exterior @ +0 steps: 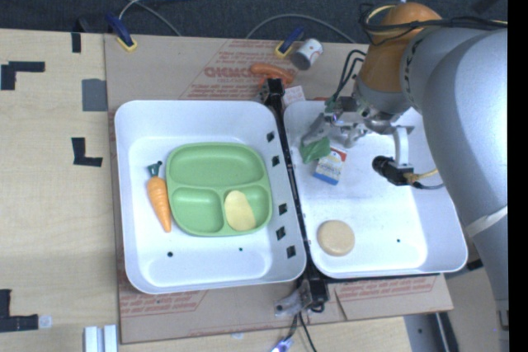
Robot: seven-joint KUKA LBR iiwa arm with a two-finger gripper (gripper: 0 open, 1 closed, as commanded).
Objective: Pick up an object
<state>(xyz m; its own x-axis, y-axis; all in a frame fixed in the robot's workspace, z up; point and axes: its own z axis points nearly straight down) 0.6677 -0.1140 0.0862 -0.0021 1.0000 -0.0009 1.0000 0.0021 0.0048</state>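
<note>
My gripper (pixel 330 130): low in the far part of the right bin (pixel 429 255), just past the small box; I cannot tell its state from this angle.
Small box (pixel 328 170): a white, blue and red carton lying in the right bin, just on the near side of my gripper (whether it touches the green piece beside it I cannot tell).
Green piece (pixel 314 149): right at my gripper, beside the small box; not seen clamped.
Round tan disc (pixel 336 237): in the right bin, well to the near side of the small box.
Green tray (pixel 219 187): in the left bin (pixel 140 260), across the divider from the small box, with a yellow item (pixel 240 211) in its near right compartment.
Carrot (pixel 158 199): against the tray's left edge, on the bin floor.
</note>
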